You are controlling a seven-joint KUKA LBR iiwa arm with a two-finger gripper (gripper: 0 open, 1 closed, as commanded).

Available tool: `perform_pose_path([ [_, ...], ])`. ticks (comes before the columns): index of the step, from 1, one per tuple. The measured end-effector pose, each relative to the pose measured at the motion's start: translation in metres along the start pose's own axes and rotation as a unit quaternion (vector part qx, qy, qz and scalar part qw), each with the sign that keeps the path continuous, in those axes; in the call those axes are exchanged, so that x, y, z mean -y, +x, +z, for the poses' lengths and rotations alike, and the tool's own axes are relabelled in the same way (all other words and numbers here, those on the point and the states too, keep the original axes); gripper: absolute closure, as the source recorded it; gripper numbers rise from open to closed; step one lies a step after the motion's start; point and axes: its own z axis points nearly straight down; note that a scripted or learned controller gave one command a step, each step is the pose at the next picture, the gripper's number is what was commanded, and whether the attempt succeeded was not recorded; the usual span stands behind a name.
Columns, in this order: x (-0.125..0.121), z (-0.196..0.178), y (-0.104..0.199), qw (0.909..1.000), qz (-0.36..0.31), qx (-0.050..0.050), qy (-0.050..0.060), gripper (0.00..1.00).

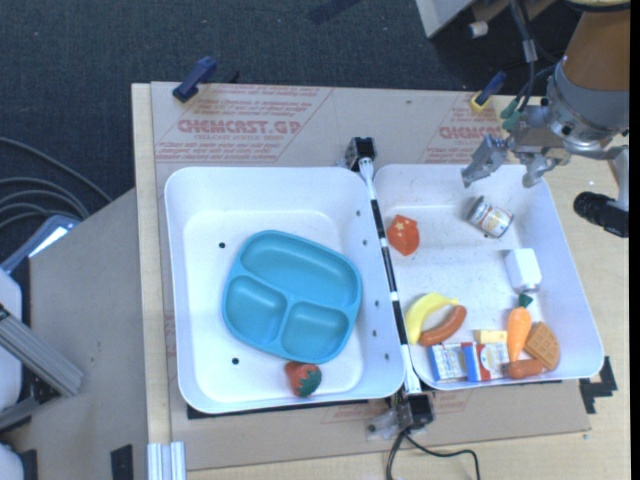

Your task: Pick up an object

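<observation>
While apart, fingers (pixel 510 168) overhang can (pixel 490 216).

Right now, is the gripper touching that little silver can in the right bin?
Apart. The camera view shows the gripper spread open above the can, with bare white bin floor visible between its fingertips and the can.

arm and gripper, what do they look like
The arm is a thick rounded tube, orange-tan on the section in view, with a grey collar at the wrist. Below it sits a grey metal gripper with two dark-tipped fingers. Black cables run beside the arm.
</observation>
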Motion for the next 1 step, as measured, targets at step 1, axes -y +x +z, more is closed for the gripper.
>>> perform_pose_path([
  [1, 0.072, 0.1539, -0.0111, 1.0, 0.0, 0.0, 0.001, 0.0],
])
